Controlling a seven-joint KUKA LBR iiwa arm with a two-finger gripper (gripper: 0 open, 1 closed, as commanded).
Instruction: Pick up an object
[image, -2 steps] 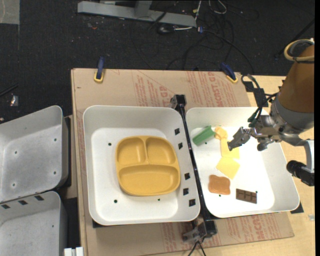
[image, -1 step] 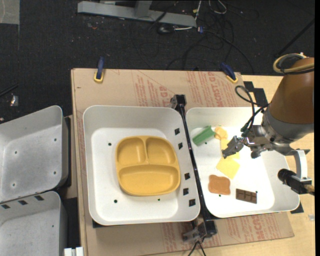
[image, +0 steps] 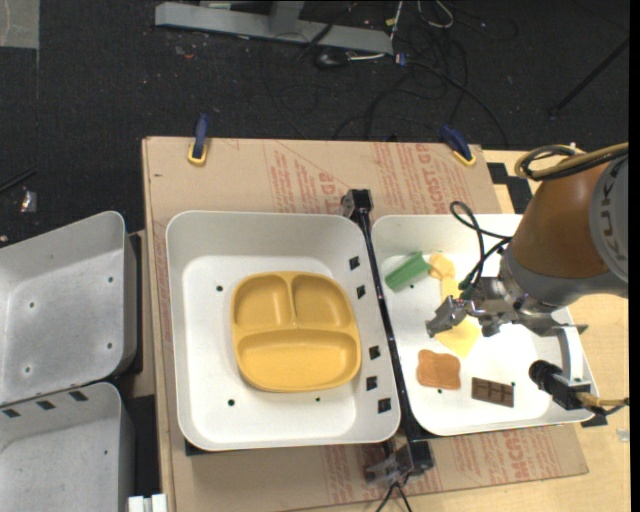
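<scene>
Arm (image: 570, 225) reaches in over the right bin (image: 420, 418), w/ the claw (image: 452, 318) hanging near the bin's middle, right above a yellow item (image: 462, 338) that lies flat on the bin floor. Can't tell if the claw is spread or pressed together; nothing seen pinched in it. Rel. to that yellow item: green block (image: 406, 271) sits up and to the left, near the bin's far left corner, w/ a smaller yellow piece (image: 441, 266) just beside it on its right. Orange-brown flat piece (image: 438, 369) lies just below-left of the yellow item, apart from it. Dark brown bar (image: 492, 392) lies below-right, near the bin's front edge, close to the orange-brown piece but not touching. Black cable (image: 470, 228) loops up from the claw area over the bin's far side. Left bin (image: 200, 420) lies well to the left of the yellow item and holds a yellow divided tray (image: 296, 332), three compartments, roughly centred. Both bins rest on the brown board-covered bench (image: 270, 170).
</scene>
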